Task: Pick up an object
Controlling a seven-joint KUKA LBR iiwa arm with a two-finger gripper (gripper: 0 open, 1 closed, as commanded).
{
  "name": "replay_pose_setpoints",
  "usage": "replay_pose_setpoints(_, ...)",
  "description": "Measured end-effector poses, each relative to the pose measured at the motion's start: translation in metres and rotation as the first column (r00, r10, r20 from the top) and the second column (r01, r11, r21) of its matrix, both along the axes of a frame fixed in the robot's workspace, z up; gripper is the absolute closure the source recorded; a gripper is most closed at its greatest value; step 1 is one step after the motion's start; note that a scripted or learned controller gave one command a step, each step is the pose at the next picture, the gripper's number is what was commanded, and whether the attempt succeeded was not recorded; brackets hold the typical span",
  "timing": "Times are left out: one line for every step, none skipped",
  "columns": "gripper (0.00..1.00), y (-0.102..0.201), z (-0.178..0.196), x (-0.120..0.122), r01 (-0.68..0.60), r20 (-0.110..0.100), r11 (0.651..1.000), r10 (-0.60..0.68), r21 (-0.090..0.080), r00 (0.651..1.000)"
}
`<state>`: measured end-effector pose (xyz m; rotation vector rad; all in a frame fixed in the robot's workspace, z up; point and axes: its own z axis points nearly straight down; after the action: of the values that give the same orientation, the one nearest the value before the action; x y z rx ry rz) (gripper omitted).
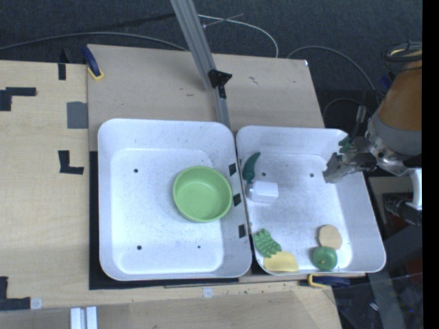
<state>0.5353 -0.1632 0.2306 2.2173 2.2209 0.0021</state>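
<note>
Standing at the approach step: nothing is in my grasp yet, and in my judgement the pick has not begun.

Left bin (110,204), shallow white plastic: it carries one round light-green plastic bowl (202,194), upright, set toward the bin's right side, well apart from me.

Right bin (302,137), same make: near its left wall lies a dark green curved piece (251,164), and just below that a small white block (264,190). Along the front edge sit a green leafy toy (265,240), a flat yellow wedge (282,262) touching it, a green round toy with a stalk (324,257) and a tan round disc (330,236) just above that.

My end effector (337,168) hangs over the right bin's far right side, above bare floor. Whether it is spread or pressed together I cannot tell.

Next move, as I judge it: travel toward one item and descend. The white block stands fairly clear; the front-edge items crowd each other and the wall.

Surface (151,81): a grey slanted pole (195,36) crosses behind the bins, no obstruction.
</note>
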Motion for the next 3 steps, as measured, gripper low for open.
replay_pose_setpoints(1.0, 0.0, 0.053, 0.001, 0.0, 0.001, 1.0, 0.0, 0.0, 1.0)
replay_pose_setpoints(1.0, 0.051, 0.044, 0.013, -0.004, -0.004, 1.0, 0.004, 0.002, 1.0)
replay_pose_setpoints(1.0, 0.096, 0.04, 0.044, -0.004, -0.004, 1.0, 0.004, 0.002, 1.0)
